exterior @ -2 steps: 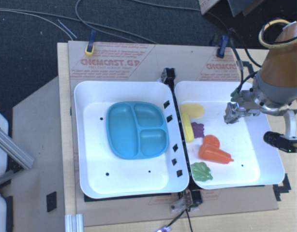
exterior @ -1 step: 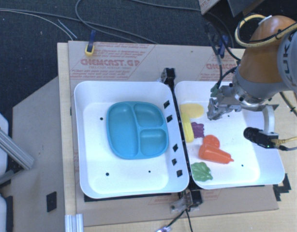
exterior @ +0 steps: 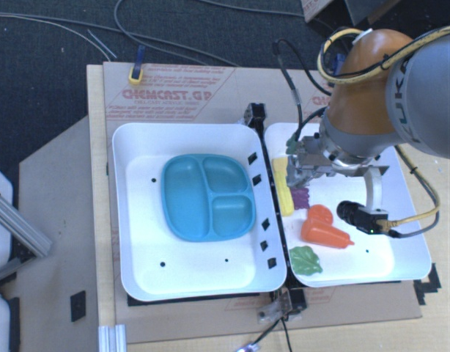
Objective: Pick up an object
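The arm leans in from the right over the right bin, its orange band bulking above the wrist. The gripper is down near the bin's left wall, just over a purple thing and beside a yellow corn that lies along that wall; the wrist hides its tips, so I cannot tell how they stand or whether anything is caught there. Just in front of the purple thing lies an orange carrot, with a red piece touching its upper end, and a green leafy piece sits near the bin's front corner. The left bin holds a blue divided plate, lying flat near its middle. Both bins rest on a cardboard-covered surface, cables trailing behind.
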Motion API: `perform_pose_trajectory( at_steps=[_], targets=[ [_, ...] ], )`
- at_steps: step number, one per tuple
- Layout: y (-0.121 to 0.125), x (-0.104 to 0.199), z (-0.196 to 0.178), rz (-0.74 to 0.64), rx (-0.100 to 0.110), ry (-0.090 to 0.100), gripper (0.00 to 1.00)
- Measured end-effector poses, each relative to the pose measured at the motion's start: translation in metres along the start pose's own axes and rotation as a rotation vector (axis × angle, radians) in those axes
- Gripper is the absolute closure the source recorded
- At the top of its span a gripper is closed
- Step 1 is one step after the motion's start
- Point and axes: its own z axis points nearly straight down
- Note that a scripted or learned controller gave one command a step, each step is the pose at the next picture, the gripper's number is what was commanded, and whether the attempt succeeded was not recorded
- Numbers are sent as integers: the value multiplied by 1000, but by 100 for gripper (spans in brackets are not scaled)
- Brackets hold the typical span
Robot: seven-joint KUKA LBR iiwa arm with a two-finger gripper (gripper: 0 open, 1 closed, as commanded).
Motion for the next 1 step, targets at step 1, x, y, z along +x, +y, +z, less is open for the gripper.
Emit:
perform_pose_trajectory(
  at_steps=[1],
  targets=[
    [2,46,-7,0,-3,0,100]
  ],
)
